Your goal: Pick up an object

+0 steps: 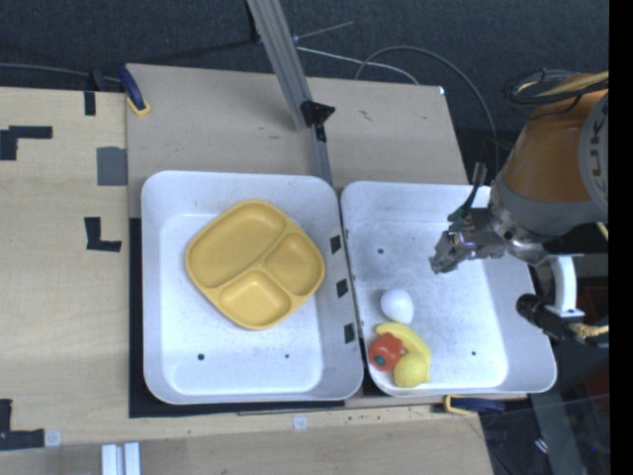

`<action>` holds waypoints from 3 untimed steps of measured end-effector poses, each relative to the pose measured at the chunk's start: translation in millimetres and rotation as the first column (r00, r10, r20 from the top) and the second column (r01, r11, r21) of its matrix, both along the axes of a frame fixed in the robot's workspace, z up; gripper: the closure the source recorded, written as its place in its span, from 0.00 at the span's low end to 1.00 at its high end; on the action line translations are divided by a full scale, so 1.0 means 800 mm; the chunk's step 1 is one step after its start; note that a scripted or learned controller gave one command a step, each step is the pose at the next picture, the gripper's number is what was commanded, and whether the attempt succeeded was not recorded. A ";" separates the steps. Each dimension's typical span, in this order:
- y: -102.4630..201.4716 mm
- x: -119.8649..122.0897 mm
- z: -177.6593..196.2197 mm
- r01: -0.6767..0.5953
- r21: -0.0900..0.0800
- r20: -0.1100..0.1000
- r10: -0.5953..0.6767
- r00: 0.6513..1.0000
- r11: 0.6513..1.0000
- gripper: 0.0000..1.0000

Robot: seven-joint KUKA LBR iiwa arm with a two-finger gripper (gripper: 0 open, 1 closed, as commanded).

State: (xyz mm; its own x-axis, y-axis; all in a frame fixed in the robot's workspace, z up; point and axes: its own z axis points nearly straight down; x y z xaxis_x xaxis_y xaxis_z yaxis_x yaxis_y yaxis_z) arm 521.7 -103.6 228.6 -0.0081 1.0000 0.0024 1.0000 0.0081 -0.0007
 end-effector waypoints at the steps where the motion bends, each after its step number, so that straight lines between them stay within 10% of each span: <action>1: 0.061 0.018 -0.013 0.002 -0.002 -0.001 -0.002 1.000 1.000 1.00; 3: 0.206 0.051 -0.011 0.000 0.000 0.000 0.000 1.000 1.000 1.00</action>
